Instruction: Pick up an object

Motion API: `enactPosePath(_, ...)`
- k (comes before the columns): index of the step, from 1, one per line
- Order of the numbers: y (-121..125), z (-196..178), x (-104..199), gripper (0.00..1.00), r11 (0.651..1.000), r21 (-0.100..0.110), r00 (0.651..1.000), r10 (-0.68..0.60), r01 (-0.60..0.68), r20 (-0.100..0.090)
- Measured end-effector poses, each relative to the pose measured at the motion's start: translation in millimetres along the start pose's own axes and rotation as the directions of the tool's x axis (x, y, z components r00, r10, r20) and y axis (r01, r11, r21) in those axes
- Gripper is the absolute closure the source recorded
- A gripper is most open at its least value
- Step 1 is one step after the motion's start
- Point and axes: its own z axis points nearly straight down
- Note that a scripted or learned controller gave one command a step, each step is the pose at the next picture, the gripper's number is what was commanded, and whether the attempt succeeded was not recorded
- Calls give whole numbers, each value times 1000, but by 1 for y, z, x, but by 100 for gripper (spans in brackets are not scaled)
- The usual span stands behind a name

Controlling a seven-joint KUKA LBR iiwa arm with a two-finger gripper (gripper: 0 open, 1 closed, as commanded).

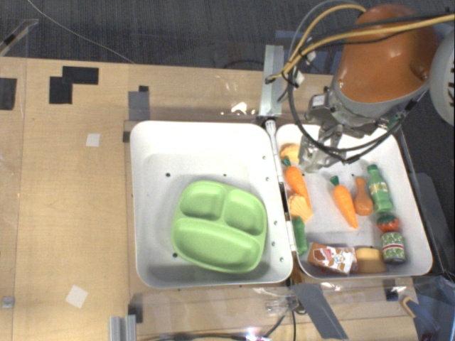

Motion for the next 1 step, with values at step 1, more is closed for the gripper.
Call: enactPosePath(1, -1, -13, -4, 100, 1000, 8, 1000, -2, 2, 7)
